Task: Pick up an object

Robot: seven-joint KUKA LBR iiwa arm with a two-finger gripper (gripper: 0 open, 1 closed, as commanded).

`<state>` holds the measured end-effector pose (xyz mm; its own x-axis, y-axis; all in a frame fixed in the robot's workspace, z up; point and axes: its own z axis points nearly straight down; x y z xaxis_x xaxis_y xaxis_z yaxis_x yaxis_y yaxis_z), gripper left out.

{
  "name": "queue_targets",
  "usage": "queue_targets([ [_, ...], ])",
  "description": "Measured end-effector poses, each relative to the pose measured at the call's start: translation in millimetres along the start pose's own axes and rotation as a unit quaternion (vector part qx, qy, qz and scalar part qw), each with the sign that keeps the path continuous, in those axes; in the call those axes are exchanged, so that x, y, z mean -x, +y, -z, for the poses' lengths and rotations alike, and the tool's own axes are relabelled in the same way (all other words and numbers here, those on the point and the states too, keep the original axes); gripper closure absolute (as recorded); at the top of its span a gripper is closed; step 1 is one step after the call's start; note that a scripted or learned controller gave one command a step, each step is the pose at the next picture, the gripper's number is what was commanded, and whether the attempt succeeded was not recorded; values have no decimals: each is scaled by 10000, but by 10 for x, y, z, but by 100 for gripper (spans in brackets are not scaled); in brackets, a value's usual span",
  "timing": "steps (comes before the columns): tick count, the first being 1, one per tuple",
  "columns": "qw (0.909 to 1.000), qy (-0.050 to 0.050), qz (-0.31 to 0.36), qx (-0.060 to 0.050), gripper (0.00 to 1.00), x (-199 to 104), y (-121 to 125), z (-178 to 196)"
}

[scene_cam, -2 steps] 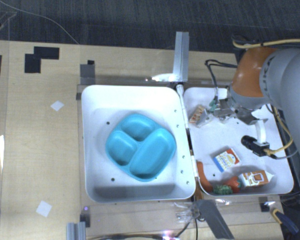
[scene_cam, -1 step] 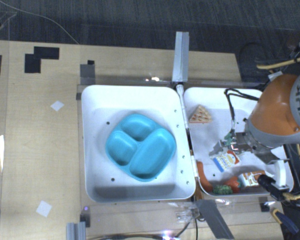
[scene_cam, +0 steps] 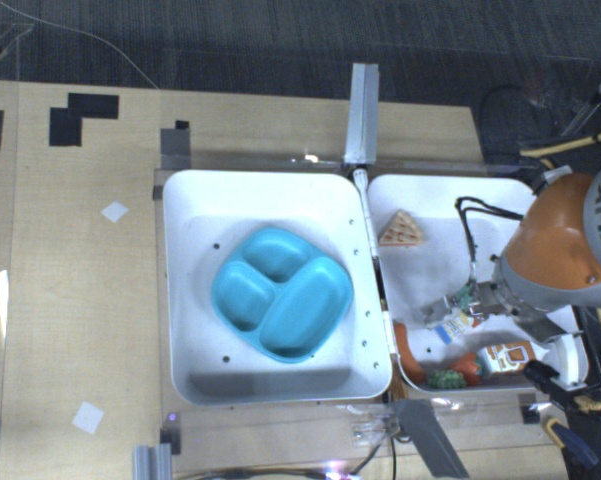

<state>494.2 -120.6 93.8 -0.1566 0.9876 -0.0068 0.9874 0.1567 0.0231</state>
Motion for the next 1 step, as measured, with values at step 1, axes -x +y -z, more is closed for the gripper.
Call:
queue_targets([
  [1, 10000, -8, 27, 78, 100, -14, 64, 146],
])
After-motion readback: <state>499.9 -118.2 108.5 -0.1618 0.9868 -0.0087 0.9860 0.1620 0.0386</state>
